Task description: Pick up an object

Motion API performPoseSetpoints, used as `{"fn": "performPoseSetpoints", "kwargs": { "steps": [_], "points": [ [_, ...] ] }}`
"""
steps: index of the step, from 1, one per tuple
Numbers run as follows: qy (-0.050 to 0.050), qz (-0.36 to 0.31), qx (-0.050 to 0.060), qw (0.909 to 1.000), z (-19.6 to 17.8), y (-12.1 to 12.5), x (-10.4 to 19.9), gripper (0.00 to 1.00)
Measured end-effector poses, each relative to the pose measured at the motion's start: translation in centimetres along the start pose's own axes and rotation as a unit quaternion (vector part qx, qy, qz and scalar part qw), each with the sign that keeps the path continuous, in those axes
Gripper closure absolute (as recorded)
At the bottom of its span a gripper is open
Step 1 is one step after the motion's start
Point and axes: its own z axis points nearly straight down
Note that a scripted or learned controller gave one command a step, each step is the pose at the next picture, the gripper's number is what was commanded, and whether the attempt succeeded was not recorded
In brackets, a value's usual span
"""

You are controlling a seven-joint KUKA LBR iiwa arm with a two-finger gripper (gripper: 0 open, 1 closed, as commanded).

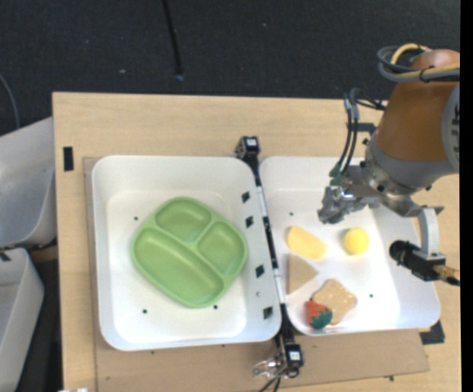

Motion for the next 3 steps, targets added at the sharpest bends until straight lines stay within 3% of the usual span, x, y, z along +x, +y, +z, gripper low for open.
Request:
{"fn": "performPoseSetpoints", "kwargs": {
  "steps": [1, 3],
  "points": [
    [0.0, 0.0, 0.001, 1.0, 1.3, 1.0, 4.8, 1.0],
    [0.0, -0.001, 0.0, 1.0, -0.1, 2.1, 15.4, 1.0]
  ]
}}
